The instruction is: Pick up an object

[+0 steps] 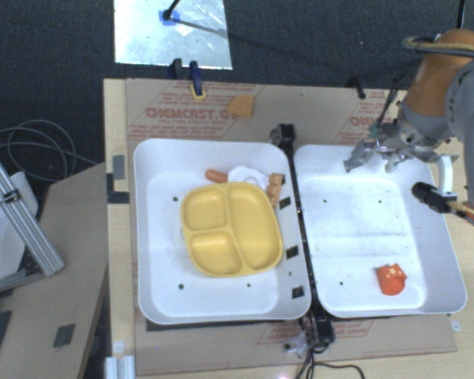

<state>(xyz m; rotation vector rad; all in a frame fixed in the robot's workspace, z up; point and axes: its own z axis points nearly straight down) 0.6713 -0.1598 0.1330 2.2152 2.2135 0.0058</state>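
The likeliest pick is the red piece (391, 279), lying alone on the floor of the right bin (355, 235) toward five o'clock, well apart from the walls, so there is room to come straight down on it. In the left bin (162, 235) a yellow tray (231, 230) fills the middle; an orange sausage (216, 176), a white piece (249, 177) and a tan block (276, 185) crowd its twelve o'clock edge, harder to reach cleanly. My pincer (377, 155) hangs over the right bin's twelve o'clock rim, its fingers spread and nothing between them. I judge I must travel toward six o'clock before descending.
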